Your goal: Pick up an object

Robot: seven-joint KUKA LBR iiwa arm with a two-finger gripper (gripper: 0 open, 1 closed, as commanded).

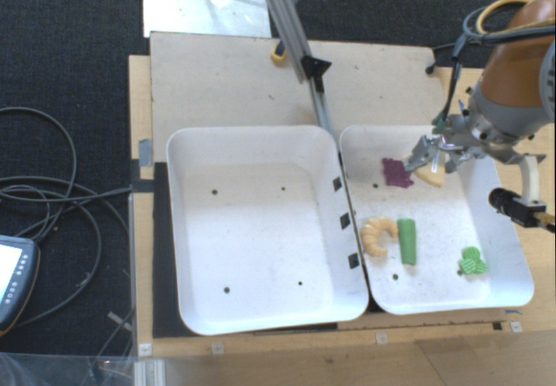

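The right bin [512, 284] holds a purple piece [397, 172], a tan croissant-shaped piece [377, 236], a green cylinder [407, 242], a small green leafy piece [473, 262] and a pale yellow piece [429, 176]. My gripper [437, 155] hangs over the bin's far part, just right of the purple piece and directly above the pale yellow piece, which it partly hides. I see nothing between its fingers.
The left bin [187, 202] sits beside the right one, their rims touching along the middle. A slanted metal pole [287, 10] crosses above the board behind the bins. Cables and a pendant [13, 276] lie on the floor at left.
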